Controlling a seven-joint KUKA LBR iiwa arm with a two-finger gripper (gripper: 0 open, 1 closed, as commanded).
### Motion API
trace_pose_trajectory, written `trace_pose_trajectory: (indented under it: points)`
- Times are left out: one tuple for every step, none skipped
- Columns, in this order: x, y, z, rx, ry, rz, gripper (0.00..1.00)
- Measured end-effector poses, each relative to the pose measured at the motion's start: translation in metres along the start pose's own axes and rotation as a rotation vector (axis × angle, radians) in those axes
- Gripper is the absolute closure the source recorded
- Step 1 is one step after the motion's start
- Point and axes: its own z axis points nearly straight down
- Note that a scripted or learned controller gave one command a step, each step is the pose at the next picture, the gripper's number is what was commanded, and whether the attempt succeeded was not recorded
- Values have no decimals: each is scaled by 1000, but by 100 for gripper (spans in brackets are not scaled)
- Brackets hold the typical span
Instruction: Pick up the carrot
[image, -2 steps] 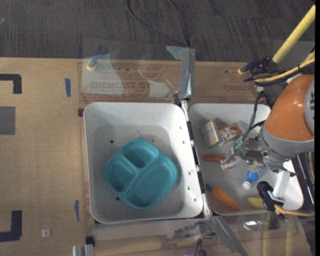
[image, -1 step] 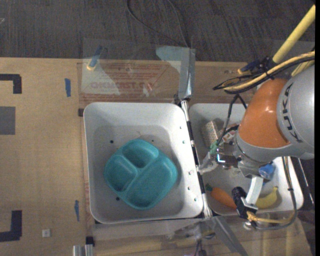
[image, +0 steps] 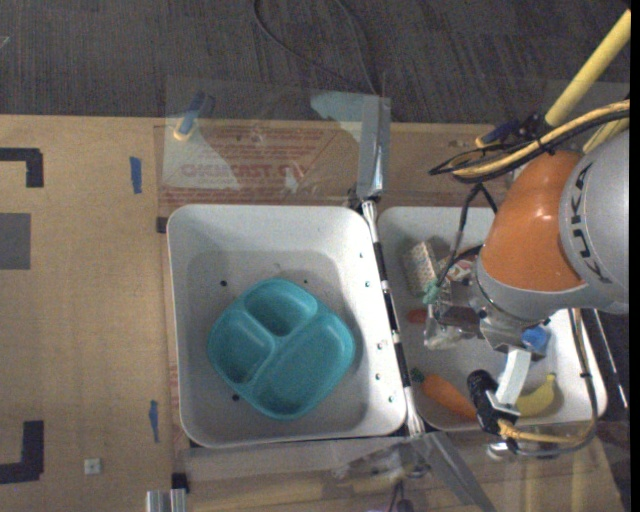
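Risk of missing the carrot (image: 447, 396), low and just left of the gripper (image: 455, 318), finger state impossible to tell, with banana (image: 537, 397) close by.

Carrot (image: 447, 396) in right bin (image: 400, 232), beside banana (image: 538, 397)

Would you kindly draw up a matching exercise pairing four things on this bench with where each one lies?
Things:
1. teal divided plate
2. carrot
3. banana
4. corn cob

Places:
A. near front edge of the right bin, left of the black cylinder
B. far part of the right bin, near the divider
C. middle of the left bin
D. front right corner of the right bin, beside the arm's wrist

Pairs: 1-C, 2-A, 3-D, 4-B
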Motion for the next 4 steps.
trace_pose_trajectory:
  points:
    - [0, 0, 0, 0, 0, 0, 0]
    - [0, 0, 0, 0, 0, 0, 0]
    - [-34, 6, -35, -6, -2, -163, 0]
    - [-34, 5, 9, -2, 0, -557, 0]
